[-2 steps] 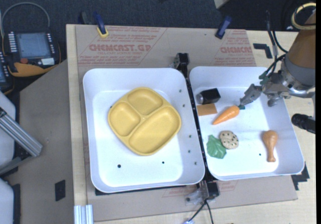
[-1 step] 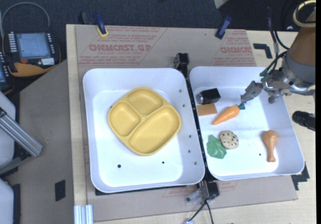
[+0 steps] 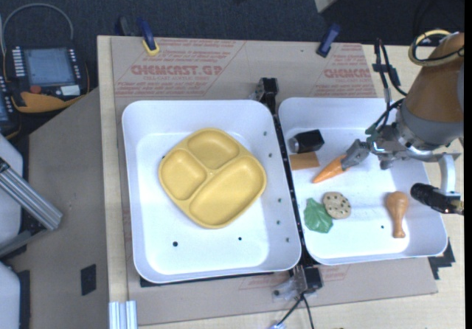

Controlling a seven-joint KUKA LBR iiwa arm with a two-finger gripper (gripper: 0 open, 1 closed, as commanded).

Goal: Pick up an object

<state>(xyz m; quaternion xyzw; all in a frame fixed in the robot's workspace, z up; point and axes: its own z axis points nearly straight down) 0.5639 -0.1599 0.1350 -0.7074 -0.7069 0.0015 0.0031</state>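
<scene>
While barely parted, jaws [image 3: 359,153] at the carrot's [image 3: 330,170] thick end, whether pinching it unclear.

"CHEMCAST GP" printed on the bench board [image 3: 177,68]

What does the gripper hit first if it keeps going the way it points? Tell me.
Likely the toy carrot: the gripper points down-left in the right bin, its tip by the carrot's thick end. Height above it is unclear.

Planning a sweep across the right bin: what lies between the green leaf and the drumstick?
In the camera view, the cookie lies between the green leaf and drumstick.
</scene>
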